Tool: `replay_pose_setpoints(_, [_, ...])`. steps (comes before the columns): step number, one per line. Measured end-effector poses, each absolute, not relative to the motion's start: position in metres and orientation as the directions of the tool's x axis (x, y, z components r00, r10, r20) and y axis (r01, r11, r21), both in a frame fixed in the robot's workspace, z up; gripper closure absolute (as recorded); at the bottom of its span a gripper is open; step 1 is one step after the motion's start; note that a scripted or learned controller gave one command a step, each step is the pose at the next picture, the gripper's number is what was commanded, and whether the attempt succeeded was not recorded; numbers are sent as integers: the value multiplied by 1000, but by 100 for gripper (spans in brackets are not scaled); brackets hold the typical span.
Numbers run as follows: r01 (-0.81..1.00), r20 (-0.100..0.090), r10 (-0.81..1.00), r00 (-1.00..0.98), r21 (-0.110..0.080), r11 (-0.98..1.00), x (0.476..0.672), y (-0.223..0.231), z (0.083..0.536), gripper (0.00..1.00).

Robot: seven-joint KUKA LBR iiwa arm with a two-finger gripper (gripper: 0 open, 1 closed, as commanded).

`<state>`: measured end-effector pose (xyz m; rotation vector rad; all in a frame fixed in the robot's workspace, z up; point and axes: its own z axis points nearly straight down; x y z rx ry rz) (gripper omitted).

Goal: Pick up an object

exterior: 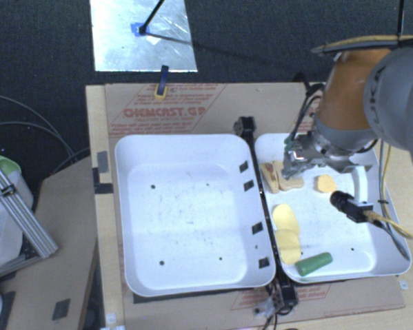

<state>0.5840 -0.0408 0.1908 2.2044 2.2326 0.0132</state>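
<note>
- The gripper is poised over the tan pieces, far left in the right bin; open or closed cannot be told.
- One piece should be centred on, clear of the bin wall.

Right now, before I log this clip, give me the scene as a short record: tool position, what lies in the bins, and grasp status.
arm: reaches in from the right, over the right bin
tool: at the right bin's upper left, just above the tan pieces
small yellow piece: right of the tan pieces
pale yellow slices: two, along the right bin's left wall
green cylinder: lying near the right bin's front edge
left bin: beside the right bin, away from the tool
grasp: cannot tell from this view
</note>
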Motion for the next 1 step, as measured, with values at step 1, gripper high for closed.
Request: replay_pose_setpoints(1, [1000,3,1000,-10,0,10,538,21,214,100])
